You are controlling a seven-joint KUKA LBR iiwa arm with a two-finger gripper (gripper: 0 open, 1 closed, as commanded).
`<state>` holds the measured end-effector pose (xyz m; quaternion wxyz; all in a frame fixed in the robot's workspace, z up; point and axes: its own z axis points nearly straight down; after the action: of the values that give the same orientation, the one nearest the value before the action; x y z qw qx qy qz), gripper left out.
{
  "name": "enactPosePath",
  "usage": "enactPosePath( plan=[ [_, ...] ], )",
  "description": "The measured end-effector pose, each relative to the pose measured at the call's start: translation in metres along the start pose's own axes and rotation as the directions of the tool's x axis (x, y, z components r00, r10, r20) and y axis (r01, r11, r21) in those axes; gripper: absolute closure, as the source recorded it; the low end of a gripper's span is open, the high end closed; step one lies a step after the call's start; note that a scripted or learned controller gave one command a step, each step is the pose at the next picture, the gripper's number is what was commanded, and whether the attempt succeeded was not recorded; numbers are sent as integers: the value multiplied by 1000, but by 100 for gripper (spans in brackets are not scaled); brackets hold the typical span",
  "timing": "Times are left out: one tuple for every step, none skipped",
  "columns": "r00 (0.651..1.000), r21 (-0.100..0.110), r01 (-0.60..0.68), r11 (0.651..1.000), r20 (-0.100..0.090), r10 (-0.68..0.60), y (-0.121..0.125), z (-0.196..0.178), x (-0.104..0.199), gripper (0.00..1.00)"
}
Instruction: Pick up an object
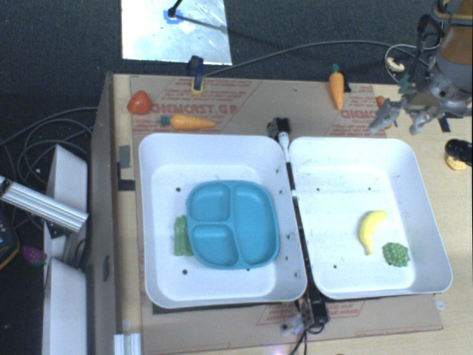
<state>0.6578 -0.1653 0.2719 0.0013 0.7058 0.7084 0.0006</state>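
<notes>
1. White plastic is the material of both bins: the left bin [159, 154] and the right bin [414, 168] are set side by side on a brown board [244, 98], with black clips along the seam between them.
2. A blue divided plate [232, 224] is seen in the left bin, with a green strip [181, 237] lying against its left edge.
3. On the board behind the bins, a red tomato [139, 103] and a carrot [191, 122] are noted at the left, and a second carrot [337, 89] stands near the back of the right bin. A blue and yellow clamp [196, 75] is fixed at the board's rear edge.
4. A silver sheet [176, 21] lies on the dark floor beyond the board, and cables run at the left.
5. The task's thing, a yellow banana [370, 229], is found in the right bin, right of centre. It is curved, lying roughly lengthwise front to back, and nothing covers it.
6. A green broccoli piece [396, 254] lies just beside the banana, toward the front right corner.
7. The gripper [403, 118] is seen above the board at the rear right corner of the right bin, well apart from the banana. Its two fingers are spread apart, and nothing is seen between them.
</notes>
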Motion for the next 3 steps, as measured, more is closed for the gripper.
enactPosePath(
  plan=[
    [1000,5,-3,1000,-1,3,-33,171,-21,0],
    [1000,2,-3,1000,-1,3,-103,165,-2,0],
    [1000,2,-3,1000,-1,3,-145,187,24,0]
  ],
)
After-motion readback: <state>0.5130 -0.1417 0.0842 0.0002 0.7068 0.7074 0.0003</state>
